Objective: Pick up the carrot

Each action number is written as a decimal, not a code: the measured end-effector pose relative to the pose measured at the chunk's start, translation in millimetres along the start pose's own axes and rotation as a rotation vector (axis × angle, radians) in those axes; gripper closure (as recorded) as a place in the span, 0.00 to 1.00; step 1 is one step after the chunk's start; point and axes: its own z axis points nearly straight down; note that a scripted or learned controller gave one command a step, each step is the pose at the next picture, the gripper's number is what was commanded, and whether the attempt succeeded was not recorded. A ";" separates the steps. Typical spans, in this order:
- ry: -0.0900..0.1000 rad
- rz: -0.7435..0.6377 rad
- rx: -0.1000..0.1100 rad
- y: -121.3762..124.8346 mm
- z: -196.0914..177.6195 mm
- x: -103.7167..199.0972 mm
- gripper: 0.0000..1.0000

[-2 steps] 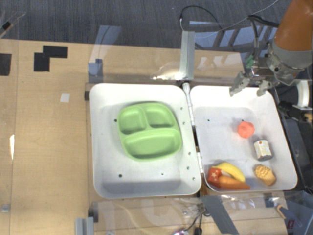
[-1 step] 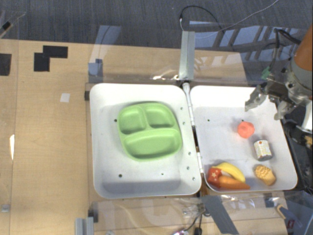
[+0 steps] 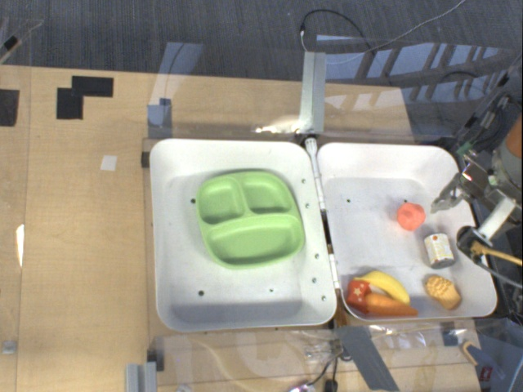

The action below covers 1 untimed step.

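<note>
crowding the carrot [image 3: 391, 305] in the right bin's [image 3: 384, 166] near corner were a banana [image 3: 386, 283] touching it and a red fruit [image 3: 357, 291]. the carrot lay flat, orange. the end effector [image 3: 458, 188] hovered at the right rim, grip state unclear. wooden surface [image 3: 73, 243].

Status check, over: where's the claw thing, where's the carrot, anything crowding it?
Gripper at right bin's far right edge, nothing held. Carrot at near edge. Banana and red fruit crowd it.
</note>
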 end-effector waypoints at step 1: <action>0.001 0.299 -0.003 7.6 -34.7 -37.6 0.00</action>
